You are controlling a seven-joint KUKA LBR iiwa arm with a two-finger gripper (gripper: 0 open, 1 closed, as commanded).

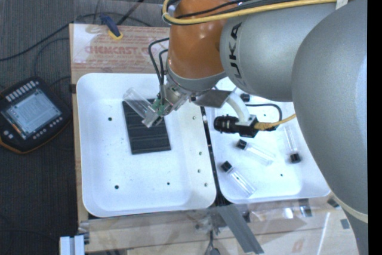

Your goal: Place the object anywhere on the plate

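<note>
Lying under end effector (153,110) (on plate (146,135)): vial (135,100)

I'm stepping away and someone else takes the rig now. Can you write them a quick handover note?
End effector: over the upper part of the dark ribbed plate in the left bin; grip state unclear.
A clear vial lies tilted at the plate's top edge, right by the end effector; whether it is gripped is unclear.
More vials lie in the right bin.
Done: vial brought to plate.
Left: confirm release, retract.
</note>
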